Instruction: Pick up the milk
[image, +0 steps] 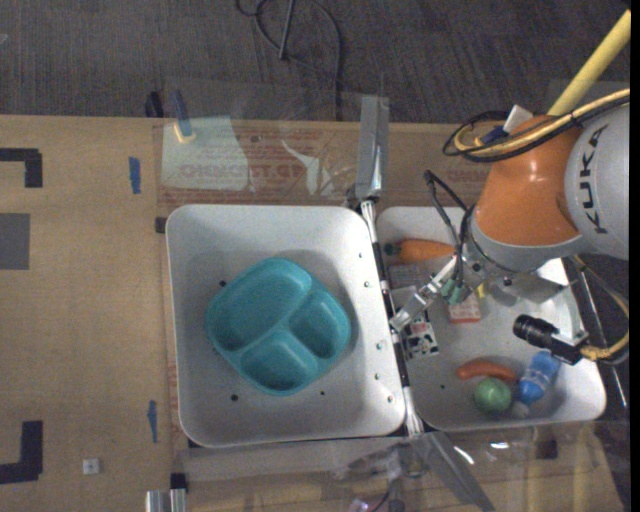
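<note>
Gripper (418, 322) hangs low over the left part of the right bin (590, 400); whether it is wide or narrow I cannot tell. Just beside it, on the side away from the arm's orange band, lies what looks like the milk (462, 311), a small carton with a red edge. To do this well, I judge it should centre over that carton, square up to its narrow sides, then descend straight. Beyond lie a green ball (492, 396) and a blue bottle (536, 380).
</note>
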